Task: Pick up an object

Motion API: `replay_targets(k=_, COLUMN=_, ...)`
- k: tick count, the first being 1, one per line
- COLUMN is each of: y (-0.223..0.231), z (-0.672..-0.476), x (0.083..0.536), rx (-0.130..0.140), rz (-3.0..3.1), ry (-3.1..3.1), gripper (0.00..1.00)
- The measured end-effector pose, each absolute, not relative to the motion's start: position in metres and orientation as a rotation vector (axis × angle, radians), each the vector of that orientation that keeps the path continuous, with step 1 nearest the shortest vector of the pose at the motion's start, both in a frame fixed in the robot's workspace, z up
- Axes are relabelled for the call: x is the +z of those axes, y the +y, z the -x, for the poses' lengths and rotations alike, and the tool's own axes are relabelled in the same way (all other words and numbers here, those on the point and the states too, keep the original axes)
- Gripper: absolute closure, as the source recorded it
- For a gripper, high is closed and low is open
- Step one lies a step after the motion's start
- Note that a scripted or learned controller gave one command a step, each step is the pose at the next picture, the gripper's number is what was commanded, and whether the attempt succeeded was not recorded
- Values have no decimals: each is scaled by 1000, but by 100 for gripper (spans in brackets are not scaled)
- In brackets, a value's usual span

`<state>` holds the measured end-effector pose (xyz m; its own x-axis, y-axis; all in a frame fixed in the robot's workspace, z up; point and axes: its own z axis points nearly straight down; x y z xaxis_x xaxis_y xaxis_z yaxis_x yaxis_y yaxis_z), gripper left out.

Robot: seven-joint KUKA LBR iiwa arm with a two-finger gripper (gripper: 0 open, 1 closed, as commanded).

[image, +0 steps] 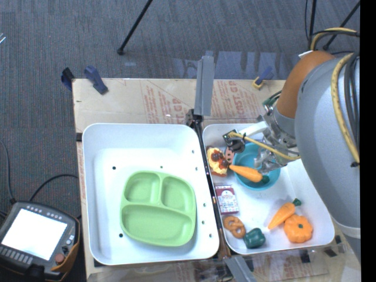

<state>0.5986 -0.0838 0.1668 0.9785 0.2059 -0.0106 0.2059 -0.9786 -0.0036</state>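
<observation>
Occupying the left bin (94,157): one green divided plate (158,209), three compartments, lying flat toward the bin's near side.

Right bin (320,207), contents: blue bowl (254,157) near the centre, with a carrot (247,172) lying across its near rim; a pizza slice (217,160) just left of the bowl against the bin's left wall; a small red packet (227,199) nearer than the pizza; a pretzel (234,225) and a dark green pepper (254,238) at the near edge; a second carrot (283,212) touching an orange pumpkin (298,229) in the near right corner.

Arm: enters from the right, gripper (267,148) low over the far right side of the blue bowl. Whether its fingers are spread or closed, and whether anything sits between them, cannot be told: the tips are lost in clutter.
</observation>
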Motion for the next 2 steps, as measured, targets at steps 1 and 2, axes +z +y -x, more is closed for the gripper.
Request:
replay_targets(k=1, y=-76, z=-591, x=186, rx=8, rz=3122, ry=-315, gripper=100)
replay_targets(k=2, y=-100, z=-563, x=162, rx=16, rz=3123, ry=-313, gripper=100)
